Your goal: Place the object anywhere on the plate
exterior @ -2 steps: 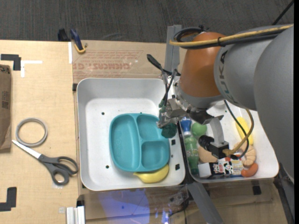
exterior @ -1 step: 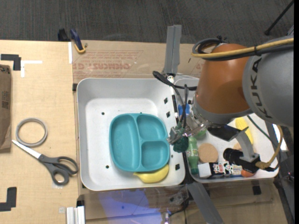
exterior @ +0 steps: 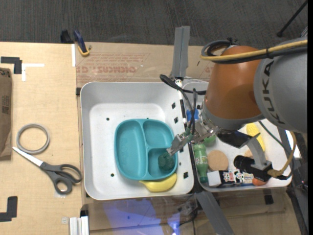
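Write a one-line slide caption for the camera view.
KUKA arm's end effector over the teal divided plate in the left bin, a yellow banana beside the plate.

Dark-green object [exterior: 167, 161] on teal plate [exterior: 142, 148]

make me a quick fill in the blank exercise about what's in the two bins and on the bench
1. The teal divided plastic plate lies in the ____ of the two white bins.
2. The yellow banana-shaped toy lies against the plate's ____ edge, nearest the camera.
3. The grey-handled scissors lie on the wooden bench just below a roll of ____.
4. The two-finger gripper is over the plate's lower-____ compartment.

Missing words: left; lower; tape; right
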Robot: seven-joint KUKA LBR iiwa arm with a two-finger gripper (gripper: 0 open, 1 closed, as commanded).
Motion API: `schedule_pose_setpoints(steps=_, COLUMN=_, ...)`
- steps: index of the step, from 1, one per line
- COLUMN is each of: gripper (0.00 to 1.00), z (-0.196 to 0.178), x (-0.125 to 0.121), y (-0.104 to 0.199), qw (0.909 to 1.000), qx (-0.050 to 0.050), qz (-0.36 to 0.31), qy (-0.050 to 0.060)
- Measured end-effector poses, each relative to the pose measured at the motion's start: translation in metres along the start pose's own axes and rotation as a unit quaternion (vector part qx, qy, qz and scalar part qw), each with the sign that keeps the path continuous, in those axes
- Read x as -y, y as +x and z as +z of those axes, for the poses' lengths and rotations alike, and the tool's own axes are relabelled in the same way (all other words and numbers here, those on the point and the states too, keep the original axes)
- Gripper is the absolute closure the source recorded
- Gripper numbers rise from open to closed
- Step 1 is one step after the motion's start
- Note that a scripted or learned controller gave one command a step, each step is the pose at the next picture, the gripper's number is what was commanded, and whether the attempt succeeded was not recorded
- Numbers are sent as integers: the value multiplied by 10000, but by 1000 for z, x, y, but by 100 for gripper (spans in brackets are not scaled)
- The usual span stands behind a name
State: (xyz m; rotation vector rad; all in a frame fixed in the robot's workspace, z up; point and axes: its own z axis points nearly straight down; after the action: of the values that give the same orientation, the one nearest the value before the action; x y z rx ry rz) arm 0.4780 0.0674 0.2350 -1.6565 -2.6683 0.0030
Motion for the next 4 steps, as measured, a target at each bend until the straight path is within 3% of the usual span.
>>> schedule_pose_setpoints(steps=4, gripper=0, z=0, x=0, y=0, qw=10000, qx=0, qz=0, qy=0)
